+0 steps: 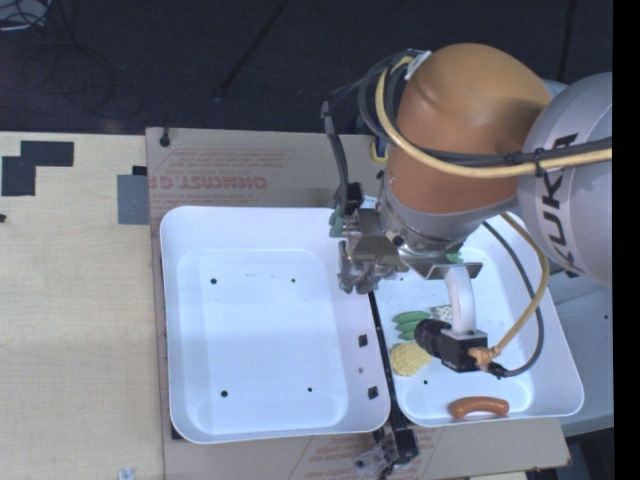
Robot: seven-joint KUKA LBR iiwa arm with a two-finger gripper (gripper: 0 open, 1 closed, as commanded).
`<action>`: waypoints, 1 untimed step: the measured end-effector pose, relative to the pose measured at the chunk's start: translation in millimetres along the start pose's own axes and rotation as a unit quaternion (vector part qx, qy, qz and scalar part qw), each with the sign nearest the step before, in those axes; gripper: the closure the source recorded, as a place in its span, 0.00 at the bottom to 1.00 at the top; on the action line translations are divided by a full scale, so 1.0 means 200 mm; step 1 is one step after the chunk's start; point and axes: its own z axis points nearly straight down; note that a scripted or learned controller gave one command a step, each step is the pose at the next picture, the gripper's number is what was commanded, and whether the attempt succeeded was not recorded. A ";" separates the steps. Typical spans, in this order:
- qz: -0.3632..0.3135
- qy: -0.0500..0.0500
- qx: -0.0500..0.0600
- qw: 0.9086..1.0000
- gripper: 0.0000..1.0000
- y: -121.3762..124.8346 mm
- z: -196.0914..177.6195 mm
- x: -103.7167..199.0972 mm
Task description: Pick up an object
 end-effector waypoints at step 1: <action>0.001 0.003 -0.016 1.000 1.00 -0.09 -0.57 -0.22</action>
